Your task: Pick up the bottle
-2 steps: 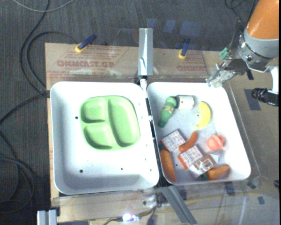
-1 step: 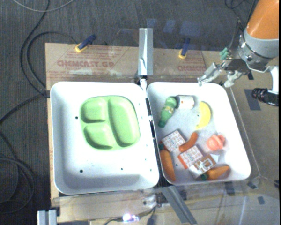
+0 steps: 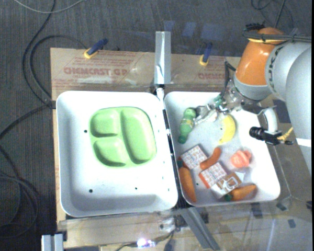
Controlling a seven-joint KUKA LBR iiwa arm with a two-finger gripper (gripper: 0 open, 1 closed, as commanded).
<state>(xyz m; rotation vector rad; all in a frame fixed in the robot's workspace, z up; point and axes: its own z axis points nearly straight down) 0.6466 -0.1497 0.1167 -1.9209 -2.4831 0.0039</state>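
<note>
- Left bin (image 3: pixel 68 156) first: a green tray (image 3: pixel 123 136) with three compartments sits in its middle.
- Over to the right bin (image 3: pixel 275 184), and there's the bottle (image 3: pixel 187 122), green, lying at a slant in the far-left corner, close to the wall between the bins.
- Gripper (image 3: pixel 212 109) is low over the far side of the right bin, just right of the bottle's upper end, near it; contact is too close to call.
- Whether that gripper is gaping or clamped can't be told from this angle; nothing is clearly caught in it.
- A banana (image 3: pixel 227 128) lies just right of and below the gripper.
- Nearer the camera, carrots (image 3: pixel 186 183), a sausage (image 3: pixel 210 159), small boxes (image 3: pixel 193 155) and a red-orange item (image 3: pixel 241 159) crowd the floor of the right bin.
- The arm (image 3: pixel 282 72) comes in from the right, its orange band (image 3: pixel 256 56) above the wrist, angled down and left toward the bottle.
</note>
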